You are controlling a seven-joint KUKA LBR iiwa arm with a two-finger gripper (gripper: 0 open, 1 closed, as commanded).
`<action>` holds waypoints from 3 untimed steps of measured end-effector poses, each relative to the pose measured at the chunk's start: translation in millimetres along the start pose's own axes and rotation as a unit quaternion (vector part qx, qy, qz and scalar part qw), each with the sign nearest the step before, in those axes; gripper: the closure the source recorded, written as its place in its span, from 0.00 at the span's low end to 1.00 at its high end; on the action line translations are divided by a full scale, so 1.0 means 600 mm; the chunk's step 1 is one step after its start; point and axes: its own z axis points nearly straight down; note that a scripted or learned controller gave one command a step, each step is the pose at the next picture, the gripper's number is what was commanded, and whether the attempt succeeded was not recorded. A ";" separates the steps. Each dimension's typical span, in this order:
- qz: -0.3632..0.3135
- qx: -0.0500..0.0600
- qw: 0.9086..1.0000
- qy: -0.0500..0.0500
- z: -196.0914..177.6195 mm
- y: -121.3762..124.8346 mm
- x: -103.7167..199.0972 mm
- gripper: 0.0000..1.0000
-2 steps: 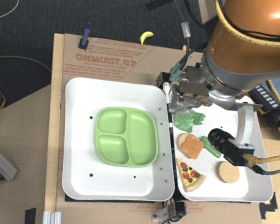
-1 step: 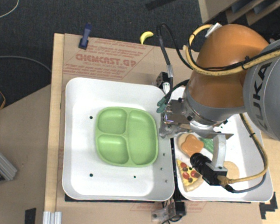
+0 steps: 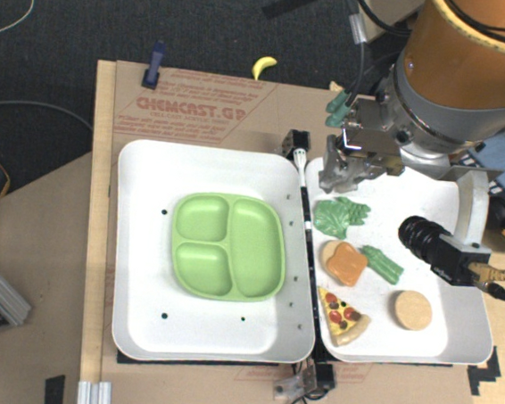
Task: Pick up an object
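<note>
My pincer (image 3: 343, 177) hangs just above the green leafy toy (image 3: 339, 216); I cannot tell its state. Behind it, cardboard (image 3: 191, 105) reads "CHEMCAST GP".

One fixed camera is looking down at a slant from above the near side of the bench (image 3: 199, 110). It is taking in both white bins, the left bin (image 3: 142, 230) and the right bin (image 3: 431, 206), from a moderate height.
</note>
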 end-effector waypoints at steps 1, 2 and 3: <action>0.005 0.015 1.000 -0.005 0.181 -0.007 -0.084 1.00; 0.002 0.008 1.000 -0.003 0.155 -0.003 -0.078 1.00; 0.002 0.008 1.000 -0.003 0.138 -0.002 -0.078 1.00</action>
